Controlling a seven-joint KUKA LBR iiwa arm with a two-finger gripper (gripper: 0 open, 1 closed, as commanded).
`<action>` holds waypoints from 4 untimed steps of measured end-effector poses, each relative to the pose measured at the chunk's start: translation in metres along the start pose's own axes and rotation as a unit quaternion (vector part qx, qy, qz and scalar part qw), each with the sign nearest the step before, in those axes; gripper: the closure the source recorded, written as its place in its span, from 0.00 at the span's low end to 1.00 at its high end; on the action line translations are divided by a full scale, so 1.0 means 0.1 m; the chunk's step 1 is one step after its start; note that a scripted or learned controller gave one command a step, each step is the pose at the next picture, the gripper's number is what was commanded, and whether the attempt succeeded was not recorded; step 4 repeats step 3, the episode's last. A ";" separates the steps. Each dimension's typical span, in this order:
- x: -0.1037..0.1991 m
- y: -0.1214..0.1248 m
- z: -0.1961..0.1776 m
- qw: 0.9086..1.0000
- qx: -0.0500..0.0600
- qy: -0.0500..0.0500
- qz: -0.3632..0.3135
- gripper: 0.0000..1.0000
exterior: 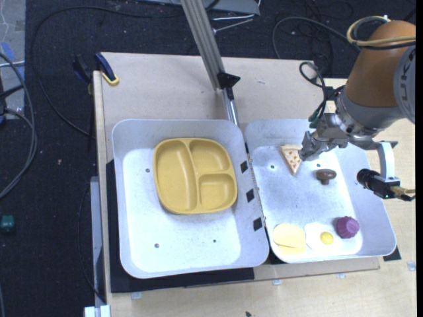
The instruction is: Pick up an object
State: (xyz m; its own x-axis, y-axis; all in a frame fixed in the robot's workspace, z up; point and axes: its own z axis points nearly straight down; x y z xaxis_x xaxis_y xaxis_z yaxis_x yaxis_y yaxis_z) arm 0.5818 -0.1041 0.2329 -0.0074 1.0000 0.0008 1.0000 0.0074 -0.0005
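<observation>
From where I'm standing the grey two-finger gripper [309, 148] is down low in the right-hand shallow white bin [370, 243], tip nearly on the tan triangular pizza-slice toy [290, 158]; whether the claw is wide or narrow I can't tell, the wrist blocks it; nothing visibly between the tips, so I wouldn't call it a grab yet.

The wedge lies just left of the tip, touching or almost; its long axis runs from the broad crust at the far side to the point aimed toward the near edge; so the claw would prob. need to shift a touch left & straddle it across the narrow way.

Others in that bin: small brown mushroom-like piece [324, 175] just beside, near side of the tip; purple knobbly lump [347, 226], fried-egg toy [321, 237] & pale yellow disc [289, 237] along the near wall, well apart. Yellow divided plastic tray [195, 175] sits in the left white bin [132, 256], not in play imo.
</observation>
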 end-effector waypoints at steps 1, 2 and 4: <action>0.48 0.13 0.09 1.000 0.000 0.000 0.001 1.00; 1.05 0.21 0.17 1.000 0.000 0.000 0.000 1.00; 1.57 0.28 0.20 1.000 -0.001 0.000 0.000 1.00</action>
